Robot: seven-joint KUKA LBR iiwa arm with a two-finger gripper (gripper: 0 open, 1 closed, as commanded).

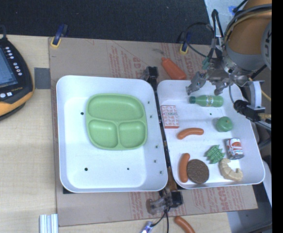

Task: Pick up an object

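My gripper (208, 85) hangs over the back of the right bin (258, 152), its two fingers spread apart with nothing between them. Just below it lies a small green bottle (207, 100) on its side. Further down the bin are a green apple-like ball (224, 124), a sausage (190, 133), a pink-and-white packet (169, 116), a small can (235, 148), a green leafy toy (214, 154), a second sausage (183, 167), a dark round cookie (198, 171) and a pale bread piece (230, 170).
The left bin (73, 130) holds a green divided plate (117, 121). An orange carrot (173, 69) lies outside the bins behind the right one, and another sausage (185, 224) lies at the front edge. A teach pendant (3, 76) sits at far left.
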